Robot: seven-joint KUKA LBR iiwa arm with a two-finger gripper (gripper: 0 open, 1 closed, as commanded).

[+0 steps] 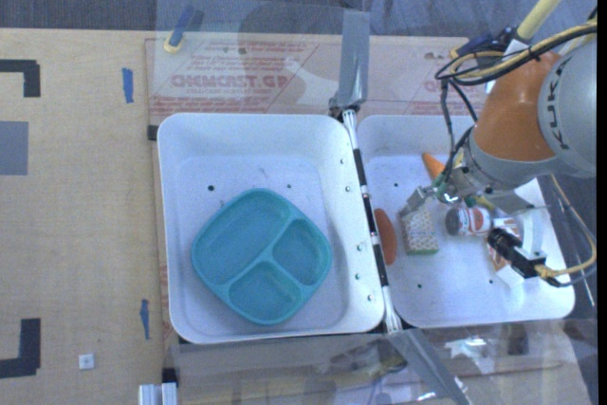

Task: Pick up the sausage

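Note:
The sausage [385, 235] is reddish-brown and lies lengthwise along the left wall of the right bin [455, 299]. My gripper [438, 195] hangs over the middle of that bin, to the right of the sausage and a little farther back, and is apart from it. The arm's orange band [507, 123] hides the wrist above the gripper.
A speckled pale sponge-like block [420, 231] lies just right of the sausage. An orange carrot piece [433, 165] sits behind the gripper, and a small can-like item [467, 221] sits to its right. The left bin [190, 147] holds a teal divided plate [263, 254].

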